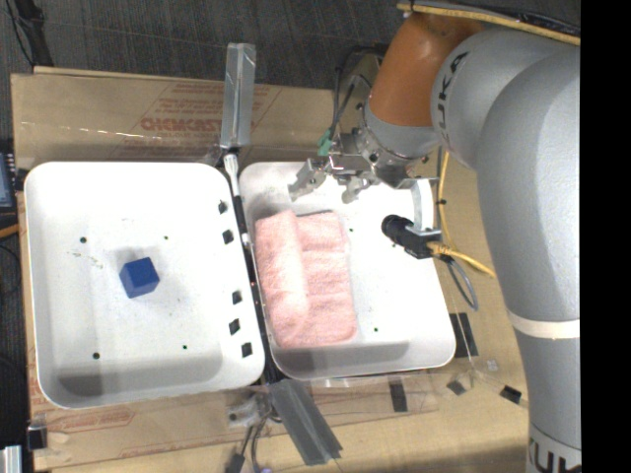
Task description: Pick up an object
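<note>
gripper (323,179) hung over the right bin's (419,308) far edge, fingers spread, nothing between them | pink towel (306,276) lay folded along the right bin's left wall, just below the gripper | blue cube (140,276) sat left of centre in the left bin (59,363)

- Blue cube (140,276): small, solid blue, sat flat on the floor of the left bin (59,195), left of centre and well apart from every wall. One corner pointed slightly toward the near-right.
- Pink towel (305,277): folded, fluffy, pale pink, lay flat in the right bin (419,308). Long axis ran far to near. It hugged the bin's left wall and covered most of the left half of the floor. A fold line ran lengthwise down it.
</note>
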